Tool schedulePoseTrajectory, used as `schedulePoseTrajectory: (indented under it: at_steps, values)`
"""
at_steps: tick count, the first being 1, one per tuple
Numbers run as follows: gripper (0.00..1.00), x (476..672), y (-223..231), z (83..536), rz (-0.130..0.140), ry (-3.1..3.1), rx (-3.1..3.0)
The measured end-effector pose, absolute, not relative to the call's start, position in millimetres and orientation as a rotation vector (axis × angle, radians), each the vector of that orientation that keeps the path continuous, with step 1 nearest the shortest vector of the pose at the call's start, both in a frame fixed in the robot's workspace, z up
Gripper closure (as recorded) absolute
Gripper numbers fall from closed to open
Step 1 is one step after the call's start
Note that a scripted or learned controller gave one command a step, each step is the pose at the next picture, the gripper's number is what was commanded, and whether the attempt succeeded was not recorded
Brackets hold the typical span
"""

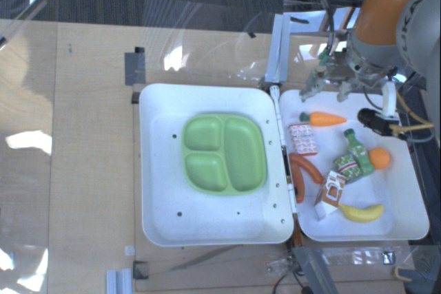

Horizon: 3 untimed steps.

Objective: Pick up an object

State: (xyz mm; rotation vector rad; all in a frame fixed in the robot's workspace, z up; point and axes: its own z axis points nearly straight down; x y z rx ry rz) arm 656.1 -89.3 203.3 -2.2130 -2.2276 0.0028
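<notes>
At the upper right of the frame the gripper point(324, 82) hangs over the right bin's point(406, 217) far edge, fingers spread wide, holding nothing. The toy carrot point(325, 119) lies just below it, apart, with the juice bottle point(353, 156) and banana point(362, 212) lower down.
</notes>
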Motion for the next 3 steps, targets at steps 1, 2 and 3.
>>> schedulePoseTrajectory:
  at_steps: [1, 2, 3]
  values:
    - [0.0, 628.6, -166, 91, -0.002, -2.332, -2.111]
    - [0.0, 658.4, -139, 85, 0.061, -2.335, -2.063]
    - [1.0, 657.4, -141, 90, 0.071, -2.334, -2.058]
